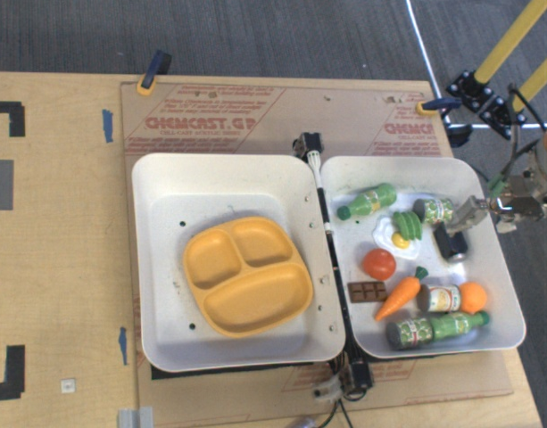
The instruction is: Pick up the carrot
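Bench bears two bins; carrot (399, 296) lies in right bin (505, 266), near side, beside tomato (378, 263); gripper (474, 210) hovers at far right, jaw state indeterminable; approach step; next: descend over carrot.

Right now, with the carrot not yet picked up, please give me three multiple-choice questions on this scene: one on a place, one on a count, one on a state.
1. In which bin does the carrot lie?
A. the right bin
B. the left bin
C. outside both bins

2. How many compartments does the yellow tray have?
A. two
B. three
C. five

3. How does the green bottle nearest the camera stand?
A. upright
B. on its side
C. leaning against the yellow tray

Answers:
1. A, the carrot rests among the toy food in the right bin, beside the chocolate bar.
2. B, two small sections and one large.
3. B, it lies flat along the bin's near wall.
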Tool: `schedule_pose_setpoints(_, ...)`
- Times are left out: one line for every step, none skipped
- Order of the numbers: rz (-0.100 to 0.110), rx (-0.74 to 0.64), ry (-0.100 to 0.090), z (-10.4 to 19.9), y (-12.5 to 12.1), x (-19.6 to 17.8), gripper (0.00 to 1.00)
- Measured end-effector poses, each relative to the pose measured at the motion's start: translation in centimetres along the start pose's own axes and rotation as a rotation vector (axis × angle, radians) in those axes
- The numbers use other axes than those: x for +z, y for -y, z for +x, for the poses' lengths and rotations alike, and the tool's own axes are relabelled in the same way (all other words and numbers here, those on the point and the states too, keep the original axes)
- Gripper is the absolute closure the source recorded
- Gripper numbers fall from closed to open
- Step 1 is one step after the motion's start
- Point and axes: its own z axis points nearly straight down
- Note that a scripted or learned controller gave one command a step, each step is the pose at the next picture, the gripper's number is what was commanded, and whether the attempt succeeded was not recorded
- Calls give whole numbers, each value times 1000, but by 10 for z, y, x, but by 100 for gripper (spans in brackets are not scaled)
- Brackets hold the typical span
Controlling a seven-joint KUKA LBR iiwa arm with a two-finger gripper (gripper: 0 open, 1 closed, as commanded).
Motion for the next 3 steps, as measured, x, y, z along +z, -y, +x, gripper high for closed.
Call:
schedule_pose_setpoints(3, 178, -2, 26, 41, 94, 0)
schedule_pose_setpoints(-6, 226, -1, 83, 49, 147, 0)
schedule_pose_setpoints(-7, 227, -1, 84, 48, 137, 100)
